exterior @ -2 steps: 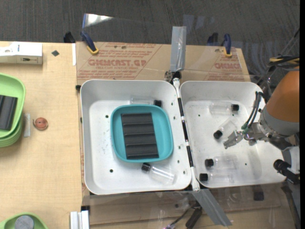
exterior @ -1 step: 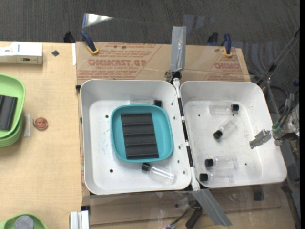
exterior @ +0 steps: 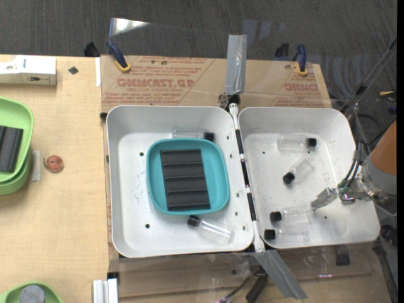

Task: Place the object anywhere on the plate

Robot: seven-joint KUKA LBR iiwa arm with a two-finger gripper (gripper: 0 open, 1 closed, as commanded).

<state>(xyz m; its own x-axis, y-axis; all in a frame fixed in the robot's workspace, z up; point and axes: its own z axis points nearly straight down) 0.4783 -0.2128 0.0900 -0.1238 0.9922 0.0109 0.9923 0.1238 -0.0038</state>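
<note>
Pincer [exterior: 323, 199] sits low over the right side of the right shallow white bin [exterior: 341, 122], metal fingers pointing left; whether they are spread or pressed together cannot be told at this size, and nothing is visible between them. Grey arm with orange band [exterior: 386, 163] comes in from the right edge.

Around the pincer, in the same bin: several small clear plastic vials with black caps. One vial [exterior: 297, 171] lies tilted near the bin centre, just left of the pincer. Another [exterior: 298, 145] lies toward the back wall. Two more [exterior: 287, 217] [exterior: 281, 233] lie near the front wall, faint against the white.

Left shallow white bin [exterior: 120, 169] holds the teal square plate [exterior: 221, 169] with a dark ribbed insert [exterior: 184, 179] in its middle. One clear vial with black cap [exterior: 209, 227] lies just in front of the plate, off it; another [exterior: 192, 135] lies behind the plate's back rim.

Task status, as a judgement: early. No vial rests on the plate. Likely target is one of the right-bin vials, probably the tilted one nearest the pincer. Left to do: grasp, lift, carry across the divider, release on plate.

Wooden table [exterior: 63, 232] to the left carries a green tray [exterior: 16, 115].
</note>
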